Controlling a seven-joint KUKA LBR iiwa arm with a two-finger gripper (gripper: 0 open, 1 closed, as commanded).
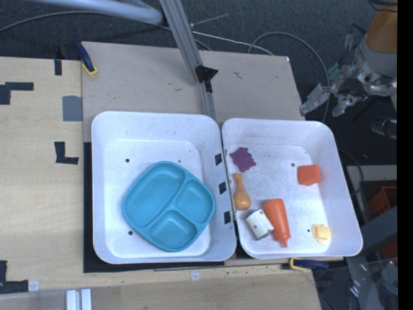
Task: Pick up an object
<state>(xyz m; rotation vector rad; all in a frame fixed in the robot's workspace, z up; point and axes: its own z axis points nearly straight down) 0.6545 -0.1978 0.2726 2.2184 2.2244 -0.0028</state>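
My gripper [326,103] hangs above the bench just beyond the right bin's [335,141] far right corner. It is open and nothing sits between its fingers. Inside the right bin lie a purple piece [242,158], an orange block [309,174], a tan pear-shaped toy [241,193], an orange carrot [278,219], a small white-and-grey can [259,224] and a small yellow piece [321,232]. The carrot and the can touch each other. All of them lie well below and to the left of the gripper.
The left bin [106,173] holds a blue divided plate [169,205]. A metal pole [184,37] slants down to the bins' shared far edge. Cables [284,41] run over the dark floor behind the bench.
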